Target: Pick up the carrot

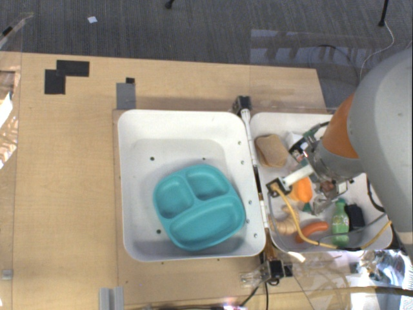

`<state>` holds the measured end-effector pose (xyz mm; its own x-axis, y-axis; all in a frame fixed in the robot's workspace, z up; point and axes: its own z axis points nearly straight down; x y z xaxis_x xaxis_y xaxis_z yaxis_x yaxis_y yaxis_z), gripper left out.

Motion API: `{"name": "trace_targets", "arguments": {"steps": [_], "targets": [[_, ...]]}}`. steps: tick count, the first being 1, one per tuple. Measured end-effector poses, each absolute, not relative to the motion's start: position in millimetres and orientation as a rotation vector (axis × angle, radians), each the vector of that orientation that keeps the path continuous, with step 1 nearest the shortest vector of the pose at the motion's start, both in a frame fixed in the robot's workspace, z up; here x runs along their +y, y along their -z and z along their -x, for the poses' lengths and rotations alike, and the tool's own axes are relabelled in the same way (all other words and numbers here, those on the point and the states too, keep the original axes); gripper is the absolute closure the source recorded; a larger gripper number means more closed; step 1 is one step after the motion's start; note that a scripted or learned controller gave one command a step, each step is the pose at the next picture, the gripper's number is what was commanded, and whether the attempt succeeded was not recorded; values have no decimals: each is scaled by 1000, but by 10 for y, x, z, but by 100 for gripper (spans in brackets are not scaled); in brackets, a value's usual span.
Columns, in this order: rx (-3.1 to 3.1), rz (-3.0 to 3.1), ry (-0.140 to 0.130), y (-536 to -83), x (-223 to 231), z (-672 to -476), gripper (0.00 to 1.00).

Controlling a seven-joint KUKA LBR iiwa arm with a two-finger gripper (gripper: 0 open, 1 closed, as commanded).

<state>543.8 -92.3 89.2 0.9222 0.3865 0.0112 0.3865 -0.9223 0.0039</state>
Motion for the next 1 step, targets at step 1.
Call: {"name": "trace_targets", "arguments": {"steps": [1], "targets": [[332,-3122,-27,-893,-838,-5241,0]]}}
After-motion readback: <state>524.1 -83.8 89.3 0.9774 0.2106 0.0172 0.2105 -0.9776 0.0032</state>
